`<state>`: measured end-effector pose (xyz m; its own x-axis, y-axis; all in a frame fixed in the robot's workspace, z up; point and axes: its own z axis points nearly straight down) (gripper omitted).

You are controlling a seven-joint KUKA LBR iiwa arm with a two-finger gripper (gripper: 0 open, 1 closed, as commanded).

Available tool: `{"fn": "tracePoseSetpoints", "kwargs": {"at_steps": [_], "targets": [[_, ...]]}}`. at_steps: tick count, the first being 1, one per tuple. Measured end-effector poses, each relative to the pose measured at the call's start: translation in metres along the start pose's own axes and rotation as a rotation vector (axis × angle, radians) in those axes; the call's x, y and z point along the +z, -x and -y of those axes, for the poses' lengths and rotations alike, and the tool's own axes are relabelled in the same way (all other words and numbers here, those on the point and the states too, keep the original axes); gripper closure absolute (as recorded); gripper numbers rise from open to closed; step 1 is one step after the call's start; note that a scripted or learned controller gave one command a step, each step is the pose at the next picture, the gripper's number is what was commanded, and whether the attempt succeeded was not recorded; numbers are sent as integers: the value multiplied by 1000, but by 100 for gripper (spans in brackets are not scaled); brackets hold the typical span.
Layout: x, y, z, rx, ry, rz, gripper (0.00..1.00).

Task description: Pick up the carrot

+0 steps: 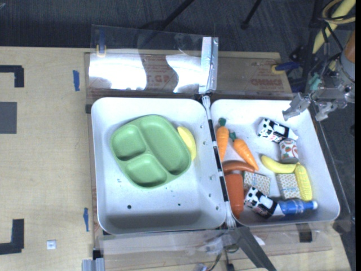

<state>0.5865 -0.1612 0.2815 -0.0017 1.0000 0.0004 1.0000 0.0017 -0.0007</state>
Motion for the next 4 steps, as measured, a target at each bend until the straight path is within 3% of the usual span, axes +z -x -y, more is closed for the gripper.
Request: {"fn": "tracePoseSetpoints", "kwargs": {"at_steps": [1,2,3,4], "targets": [[95,-65,-27,11,0,0,0],[50,-40,-69,-241,6,3,0],[160,-60,-41,-295,2,1,0],[195,-63,-18,-627,5,1,0]]}}
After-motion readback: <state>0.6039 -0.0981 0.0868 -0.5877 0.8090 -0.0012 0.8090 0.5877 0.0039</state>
